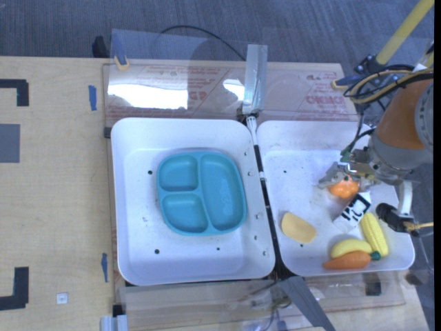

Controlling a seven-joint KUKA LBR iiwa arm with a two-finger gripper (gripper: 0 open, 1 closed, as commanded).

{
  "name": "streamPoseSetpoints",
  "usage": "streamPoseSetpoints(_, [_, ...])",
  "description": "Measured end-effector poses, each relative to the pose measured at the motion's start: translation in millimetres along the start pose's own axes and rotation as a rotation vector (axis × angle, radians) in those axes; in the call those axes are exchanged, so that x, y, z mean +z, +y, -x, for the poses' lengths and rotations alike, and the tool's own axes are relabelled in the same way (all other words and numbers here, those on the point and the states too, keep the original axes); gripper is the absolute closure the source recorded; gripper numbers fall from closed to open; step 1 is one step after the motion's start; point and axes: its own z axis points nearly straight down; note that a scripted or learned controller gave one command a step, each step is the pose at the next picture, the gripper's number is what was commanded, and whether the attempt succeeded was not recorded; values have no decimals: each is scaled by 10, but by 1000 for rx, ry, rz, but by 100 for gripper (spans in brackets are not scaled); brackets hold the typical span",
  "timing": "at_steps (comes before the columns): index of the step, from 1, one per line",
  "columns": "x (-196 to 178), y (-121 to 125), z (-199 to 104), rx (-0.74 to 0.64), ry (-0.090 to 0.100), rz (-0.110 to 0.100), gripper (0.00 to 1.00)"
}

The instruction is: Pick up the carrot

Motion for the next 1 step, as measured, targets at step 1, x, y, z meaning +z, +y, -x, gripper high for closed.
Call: streamPoseSetpoints(1, [-98,1,-9,-2,-1,-1,100])
